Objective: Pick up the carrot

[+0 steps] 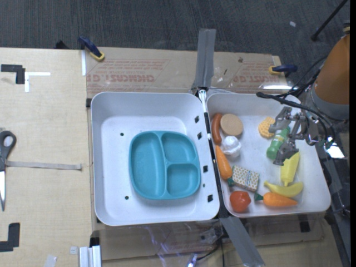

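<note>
The carrot (pixel 279 200) is orange with a small green stem at its left end. It lies along the front wall of the right bin (pixel 317 207), just below a yellow banana (pixel 285 189). My gripper (pixel 288 140) hangs over the right side of this bin. It is above a green toy vegetable (pixel 275 148) and a yellow piece (pixel 290 168), well behind the carrot. Nothing of the carrot is covered by it.
The right bin also holds a red sausage (pixel 216 128), a tan bun (pixel 231 125), a white garlic (pixel 231 146), an orange stick (pixel 223 163), a speckled cracker (pixel 245 177), a tomato (pixel 240 201) and a yellow waffle (pixel 267 128). A teal divided plate (pixel 165 164) lies in the left bin (pixel 105 149).
</note>
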